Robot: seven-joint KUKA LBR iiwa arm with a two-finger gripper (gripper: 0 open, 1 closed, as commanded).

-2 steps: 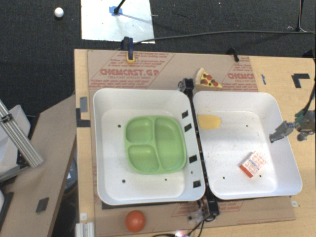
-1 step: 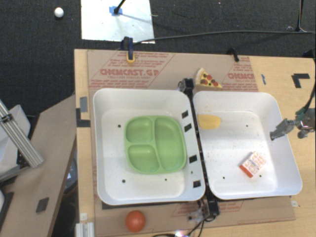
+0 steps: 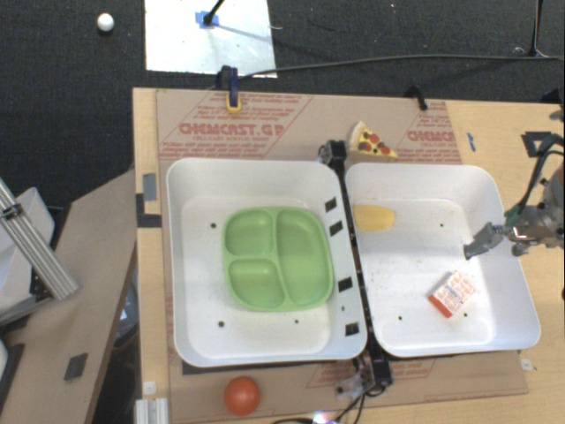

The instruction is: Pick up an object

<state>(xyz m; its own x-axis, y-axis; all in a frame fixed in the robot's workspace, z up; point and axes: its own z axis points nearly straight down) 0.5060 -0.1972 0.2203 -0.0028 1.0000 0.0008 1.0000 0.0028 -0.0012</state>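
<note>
Board (image 3: 231,131) reads "CHEMCAST GP".

The gripper (image 3: 485,239) reaches in from the right edge, low and roughly level. One grey finger (image 3: 481,241) juts out leftward and slightly down from the wrist, its tip the leftmost part of the robot. Just right of it sits a darker knuckle block, with thin metal parts and a small reddish spot. Further right and above, slender dark rods and cabling climb toward the edge, where a dark bracket stands above the claw. Whether the fingers are parted or closed cannot be made out. Nothing shows between them.
</note>
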